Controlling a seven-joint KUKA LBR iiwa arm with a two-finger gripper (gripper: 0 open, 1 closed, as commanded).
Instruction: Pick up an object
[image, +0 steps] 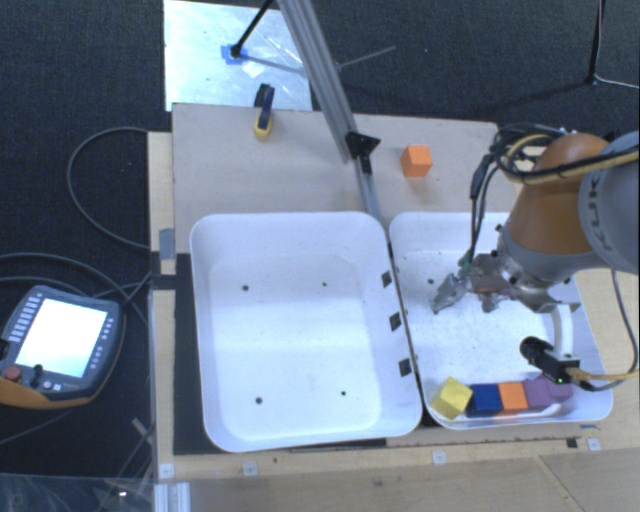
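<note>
Sitting along the right bin's (425, 250) near edge are yellow (451, 397), blue (486, 399), orange (513, 396) and purple (544, 391) blocks. Bare floor fills its middle. The gripper (447, 293) hangs there, its grip unclear.

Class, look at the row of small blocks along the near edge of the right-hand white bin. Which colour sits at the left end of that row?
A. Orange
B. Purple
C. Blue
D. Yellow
D: the small yellow block sits leftmost, followed by the blue block, the orange block and the purple block.
</note>
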